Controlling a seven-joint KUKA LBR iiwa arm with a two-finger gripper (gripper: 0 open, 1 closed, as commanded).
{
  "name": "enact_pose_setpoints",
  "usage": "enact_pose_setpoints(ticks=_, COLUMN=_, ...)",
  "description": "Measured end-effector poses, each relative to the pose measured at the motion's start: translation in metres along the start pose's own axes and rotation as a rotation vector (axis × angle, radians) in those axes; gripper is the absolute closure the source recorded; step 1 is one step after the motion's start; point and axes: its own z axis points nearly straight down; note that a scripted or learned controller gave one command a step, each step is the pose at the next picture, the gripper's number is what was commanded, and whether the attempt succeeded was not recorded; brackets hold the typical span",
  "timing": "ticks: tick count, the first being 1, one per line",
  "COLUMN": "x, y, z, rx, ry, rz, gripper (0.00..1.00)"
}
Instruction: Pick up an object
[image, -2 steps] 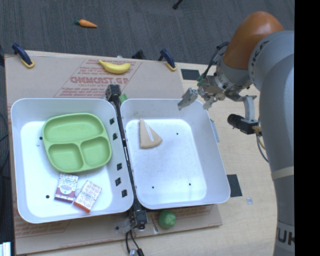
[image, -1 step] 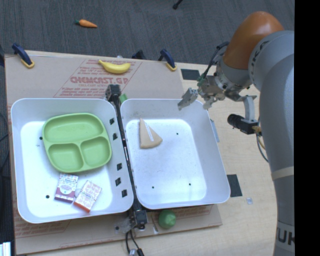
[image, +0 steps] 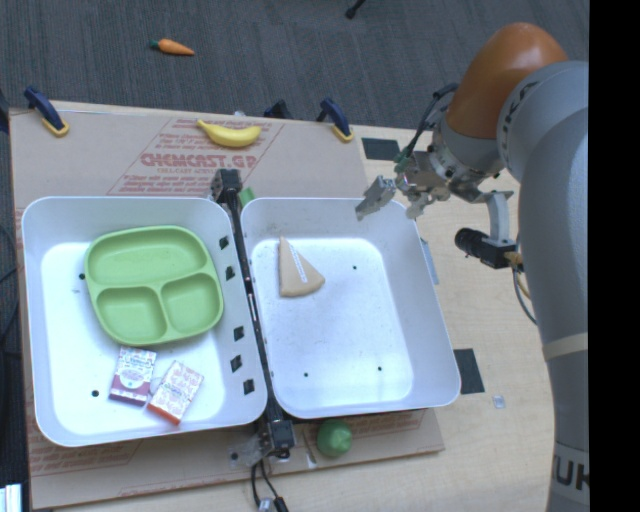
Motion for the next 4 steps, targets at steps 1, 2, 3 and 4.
enact_pose_setpoints(ticks=1, x=0.0000, y=0.0000, z=0.0000, rx=0.000, ry=0.000, rz=0.000, gripper=0.00)
enact_pose_setpoints(ticks=2, x=0.0000, y=0.0000, z=0.0000, rx=0.000, ry=0.000, rz=0.000, gripper=0.00)
enact_pose_setpoints(ticks=3, x=0.0000, y=0.0000, z=0.0000, rx=0.000, ry=0.000, rz=0.000, gripper=0.00)
enact_pose_setpoints(ticks=4, x=0.0000, y=0.0000, z=0.0000, rx=0.000, ry=0.000, rz=0.000, gripper=0.00)
